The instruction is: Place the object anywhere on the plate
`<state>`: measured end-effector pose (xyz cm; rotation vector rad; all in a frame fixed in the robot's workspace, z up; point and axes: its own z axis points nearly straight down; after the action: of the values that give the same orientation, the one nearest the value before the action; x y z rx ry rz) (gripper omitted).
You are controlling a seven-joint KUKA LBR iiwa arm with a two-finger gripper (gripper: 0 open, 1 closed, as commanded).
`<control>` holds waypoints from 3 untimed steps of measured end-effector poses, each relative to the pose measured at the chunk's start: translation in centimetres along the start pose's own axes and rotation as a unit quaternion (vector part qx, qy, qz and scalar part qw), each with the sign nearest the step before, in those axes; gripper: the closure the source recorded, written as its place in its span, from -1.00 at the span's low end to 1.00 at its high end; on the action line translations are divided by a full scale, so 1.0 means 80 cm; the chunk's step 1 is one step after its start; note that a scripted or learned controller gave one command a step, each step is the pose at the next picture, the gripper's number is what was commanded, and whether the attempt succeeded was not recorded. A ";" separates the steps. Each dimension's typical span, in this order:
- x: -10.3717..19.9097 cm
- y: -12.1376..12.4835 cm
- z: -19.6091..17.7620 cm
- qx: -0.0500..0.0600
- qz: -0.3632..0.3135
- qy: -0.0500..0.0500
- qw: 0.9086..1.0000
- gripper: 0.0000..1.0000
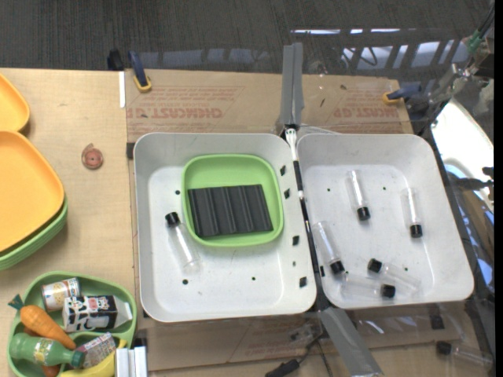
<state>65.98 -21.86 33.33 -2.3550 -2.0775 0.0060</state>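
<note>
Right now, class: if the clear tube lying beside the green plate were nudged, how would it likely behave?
The clear tube is a slim cylinder lying flat on the left bin, so it would probably roll sideways. It looks transparent and thin-walled, so likely light. Its smooth surface may slip between fingers. The green plate has a raised rim that could stop it.

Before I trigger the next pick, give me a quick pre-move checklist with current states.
1. Green plate sits flat in the left bin: ok.
2. Plate has bare rim around the dark ridged pad: ok.
3. Tube in the left bin lies beside the plate, not on it: not ok.
4. Tubes in the right bin lie apart enough to pick, e.g. one: ok.
5. Gripper state: cannot tell.
</note>
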 end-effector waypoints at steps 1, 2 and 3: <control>0.005 -0.001 0.037 0.002 0.027 0.000 1.000 -1.00; 0.001 0.000 0.020 0.000 0.078 0.000 0.997 -1.00; 0.002 0.001 0.014 0.003 0.076 -0.001 0.997 1.00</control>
<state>66.07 -21.72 32.18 -2.5035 -1.8920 0.0154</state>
